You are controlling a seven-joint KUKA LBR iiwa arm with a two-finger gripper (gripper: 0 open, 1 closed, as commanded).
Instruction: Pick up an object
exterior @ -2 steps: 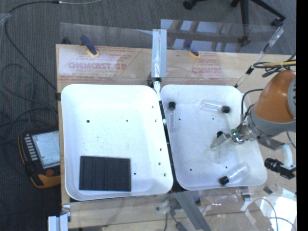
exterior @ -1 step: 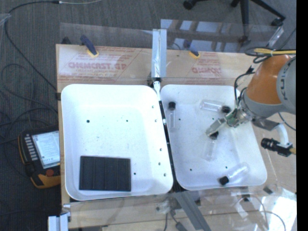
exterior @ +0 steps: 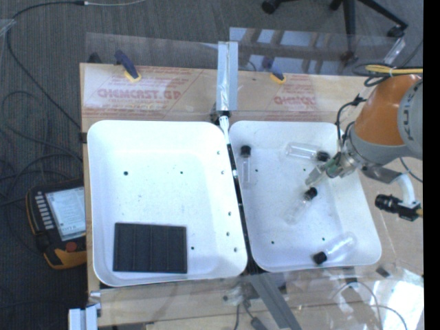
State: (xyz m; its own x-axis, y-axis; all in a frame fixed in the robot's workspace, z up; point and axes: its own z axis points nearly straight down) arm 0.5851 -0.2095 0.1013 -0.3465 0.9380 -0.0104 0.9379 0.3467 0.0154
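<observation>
The right bin [exterior: 357,253] holds several clear vials with black caps. One vial [exterior: 244,162] lies by the bin's left wall, another [exterior: 300,150] near the back, a third [exterior: 304,201] in the middle and a fourth [exterior: 335,247] at the front right. My gripper [exterior: 322,170] hangs low over the right bin's back right part, just right of the back vial and above the middle one. It reaches in from the grey arm with its orange band [exterior: 385,115]. I see nothing clearly held in it.
The left bin [exterior: 103,150] holds a flat black rectangular pad [exterior: 150,247] in its front left corner. A raised divider [exterior: 237,184] separates the bins. A handheld pendant [exterior: 58,222] lies on the floor to the left.
</observation>
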